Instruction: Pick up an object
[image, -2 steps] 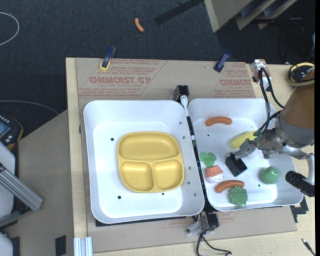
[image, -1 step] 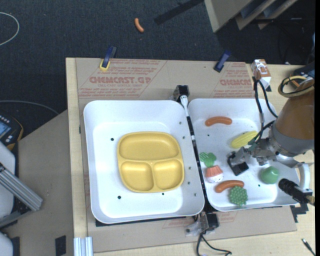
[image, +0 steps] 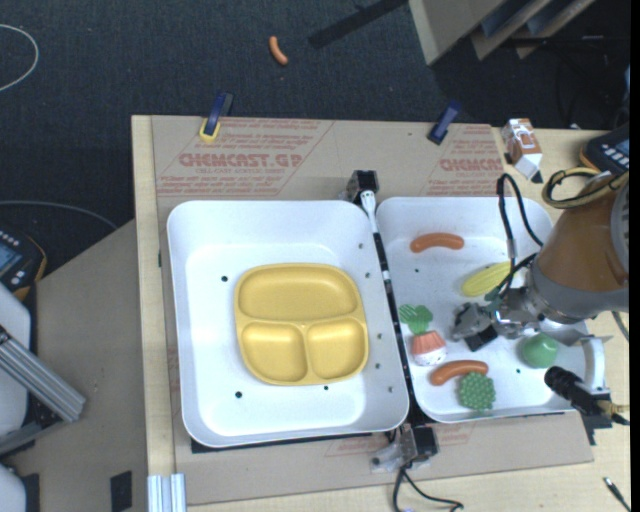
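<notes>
Printed in faded red capitals on the brown cardboard sheet (image: 300, 150) under the bins, upper middle of the frame: "CHEMCAST G P". Same red lettering again toward the upper right, partly cut by the right bin, only "CHEMCAST" legible. Smaller red lines beneath both, too blurred to read. Nothing else legible.

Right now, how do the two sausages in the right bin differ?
The upper sausage lies near the bin's far side, almost level across the view, with bare floor around it. The lower sausage lies near the front, tilted, close beside the green broccoli piece and nearer the gripper. Both are orange-red, similar in length, and both lie loose in the right bin.
</notes>
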